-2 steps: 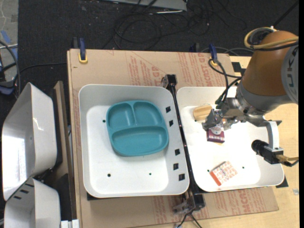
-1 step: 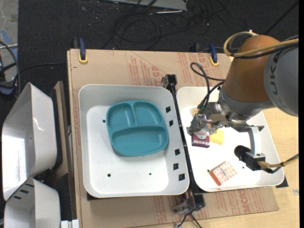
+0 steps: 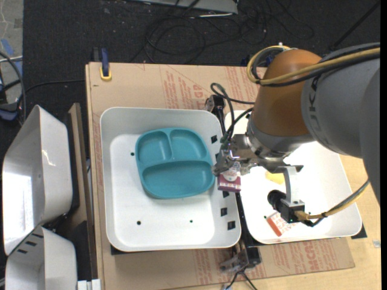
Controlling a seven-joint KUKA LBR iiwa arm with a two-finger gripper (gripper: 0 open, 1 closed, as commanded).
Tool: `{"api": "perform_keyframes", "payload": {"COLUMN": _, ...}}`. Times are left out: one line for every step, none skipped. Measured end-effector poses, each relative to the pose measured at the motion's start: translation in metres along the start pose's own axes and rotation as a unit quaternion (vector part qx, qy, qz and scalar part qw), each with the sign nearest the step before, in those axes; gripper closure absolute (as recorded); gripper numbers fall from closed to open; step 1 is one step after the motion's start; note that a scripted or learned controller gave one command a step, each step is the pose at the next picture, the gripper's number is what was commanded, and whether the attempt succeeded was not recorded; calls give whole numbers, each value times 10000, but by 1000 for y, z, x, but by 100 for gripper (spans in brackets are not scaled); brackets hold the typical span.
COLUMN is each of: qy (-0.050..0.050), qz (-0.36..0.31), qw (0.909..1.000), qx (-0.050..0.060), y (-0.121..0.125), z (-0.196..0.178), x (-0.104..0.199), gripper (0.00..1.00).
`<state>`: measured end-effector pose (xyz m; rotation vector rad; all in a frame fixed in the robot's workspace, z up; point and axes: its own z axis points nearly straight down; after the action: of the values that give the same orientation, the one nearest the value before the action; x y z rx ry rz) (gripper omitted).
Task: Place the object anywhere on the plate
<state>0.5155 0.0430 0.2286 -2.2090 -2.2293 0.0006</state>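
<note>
A teal divided plate (image 3: 172, 163) lies in the left white bin (image 3: 121, 222). My gripper (image 3: 228, 168) hangs over the wall between the two bins, just off the plate's right edge. It is shut on a small maroon packet (image 3: 230, 182) with a pale label, which hangs from the fingertips above the bins' divider. The packet is beside the plate, not over it.
The right bin (image 3: 338, 222) holds a yellow piece (image 3: 276, 177) partly under the wrist and a red and white item (image 3: 276, 223) near its front. The large grey and orange arm covers much of the right bin. Two more white containers (image 3: 36, 162) stand at the far left.
</note>
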Motion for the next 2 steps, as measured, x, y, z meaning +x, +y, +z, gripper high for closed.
{"api": "perform_keyframes", "payload": {"qy": -2, "qz": -3, "qw": 10000, "qx": -11, "y": 1, "z": -9, "x": 60, "gripper": 100}}
{"api": "perform_keyframes", "payload": {"qy": -8, "qz": 4, "qw": 10000, "qx": -10, "y": 10, "z": 2, "x": 111, "gripper": 100}}
